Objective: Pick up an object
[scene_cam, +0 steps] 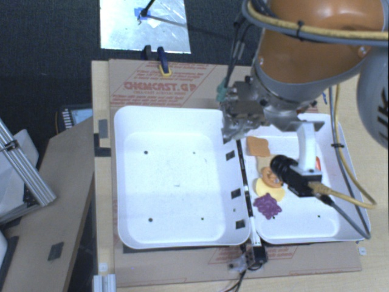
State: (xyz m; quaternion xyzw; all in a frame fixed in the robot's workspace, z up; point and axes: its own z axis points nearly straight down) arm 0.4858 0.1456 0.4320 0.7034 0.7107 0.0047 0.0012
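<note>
At the far left a metal rail [24, 175] lies aslant beside the tabletop [70, 181]. A cardboard sheet [158, 84] with red print lies on the tabletop, and both white bins sit on it, touching along their inner rims. The left bin [176, 169] shows its bare white floor with a few dark dots. Beyond it, a blue and yellow clamp [163, 61] grips the far edge of the cardboard, and further back lies a shiny foil sheet [146, 23].

The jaws hang over the far end of the seam where the two bins meet, at the right bin's far-left corner. Whether they are apart or together cannot be told, as the wrist body hides them, and nothing can be seen held in them.

The right bin [304, 218] holds the things to pick, all along its left side. A tan square [258, 146] lies just right of the jaws. Nearer sit an orange round piece [268, 175], a yellow disc [262, 189] touching it, and a purple lump [267, 206] just beside the disc.

The arm [316, 23], with its orange band, looms over the bin's far right.
</note>
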